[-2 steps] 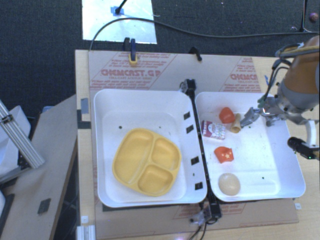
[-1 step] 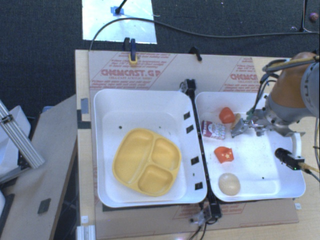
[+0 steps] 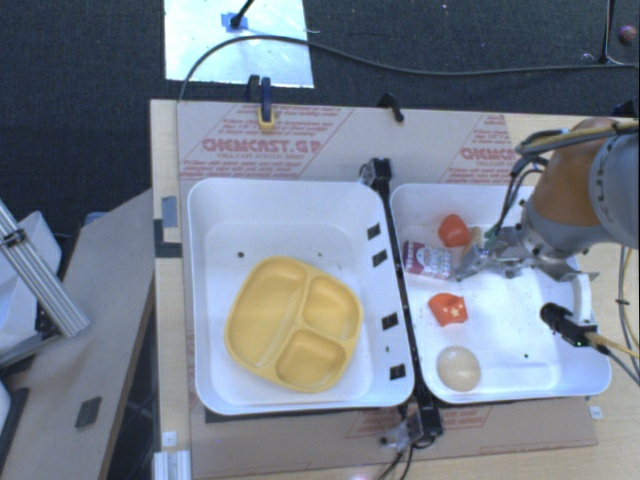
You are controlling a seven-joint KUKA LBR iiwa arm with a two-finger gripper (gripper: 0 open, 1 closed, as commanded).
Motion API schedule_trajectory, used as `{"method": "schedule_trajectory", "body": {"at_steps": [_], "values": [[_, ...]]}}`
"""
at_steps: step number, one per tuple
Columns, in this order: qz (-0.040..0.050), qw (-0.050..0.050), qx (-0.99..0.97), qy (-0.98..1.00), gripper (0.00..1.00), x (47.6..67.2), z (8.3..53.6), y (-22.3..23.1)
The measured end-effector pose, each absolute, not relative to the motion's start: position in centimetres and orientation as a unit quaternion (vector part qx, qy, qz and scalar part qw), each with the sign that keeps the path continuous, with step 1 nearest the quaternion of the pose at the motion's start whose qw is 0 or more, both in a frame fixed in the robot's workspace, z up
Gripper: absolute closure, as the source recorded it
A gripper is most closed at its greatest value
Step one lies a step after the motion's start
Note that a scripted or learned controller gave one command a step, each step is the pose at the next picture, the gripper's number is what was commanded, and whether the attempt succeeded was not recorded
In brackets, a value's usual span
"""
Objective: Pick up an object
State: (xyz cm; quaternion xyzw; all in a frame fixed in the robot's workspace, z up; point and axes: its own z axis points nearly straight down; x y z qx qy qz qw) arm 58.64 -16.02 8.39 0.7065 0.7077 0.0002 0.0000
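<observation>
The right bin (image 3: pixel 560 368) holds a round red-orange object (image 3: pixel 453 230) near its back left. A red and white packet (image 3: pixel 430 260) lies just below that, a red chunk (image 3: pixel 448 308) sits in the middle left, and a pale beige ball (image 3: pixel 459 368) rests near the front. My gripper (image 3: pixel 473 260) comes in from the right and sits low in this bin. Its tip is right beside the packet's right edge and just below the round red-orange object. Nothing is visibly lifted.
The left bin (image 3: pixel 230 208) holds a yellow divided tray (image 3: pixel 293 323). A black divider with clips (image 3: pixel 392 278) runs between the bins. The grey arm with its orange band (image 3: pixel 570 183) hangs over the right bin's back right, and a cable with a black connector (image 3: pixel 565 325) trails on that side.
</observation>
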Motion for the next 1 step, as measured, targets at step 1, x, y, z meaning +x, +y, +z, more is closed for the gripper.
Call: {"method": "schedule_trajectory", "body": {"at_steps": [1], "values": [[0.0012,0.002,0.706,0.708,1.0,58.74,9.55,-16.04]]}}
